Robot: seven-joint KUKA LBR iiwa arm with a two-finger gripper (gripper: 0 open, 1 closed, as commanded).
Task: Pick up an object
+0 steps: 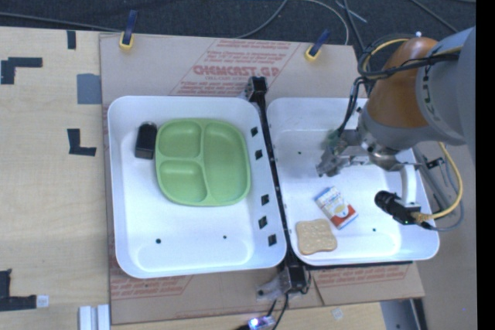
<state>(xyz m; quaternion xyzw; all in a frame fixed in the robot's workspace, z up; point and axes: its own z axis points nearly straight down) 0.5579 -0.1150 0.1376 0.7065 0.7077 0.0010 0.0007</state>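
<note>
1. The small white carton with blue and red print [336, 206] lies flat on the floor of the right-hand shallow white bin [303, 117], just below and slightly right of the two-finger gripper [331, 162]; it is judged the likeliest thing to pick.
2. The gripper is low in that bin with nothing visibly between its fingers; whether they stand wide or narrow cannot be told at this angle.
3. Step in hand, by judgement: approach, with no grasp yet made.
4. The next move calls for a short shift toward the carton, fingers straddling its narrow sides, then closure and a lift.
5. The flat tan toast-shaped piece [315, 236] lies further below the tool, just beyond the carton.
6. Well to the tool's left, the other white bin [186, 263] bears a pale green three-compartment plate [203, 161] and a small black block [145, 140].
</note>
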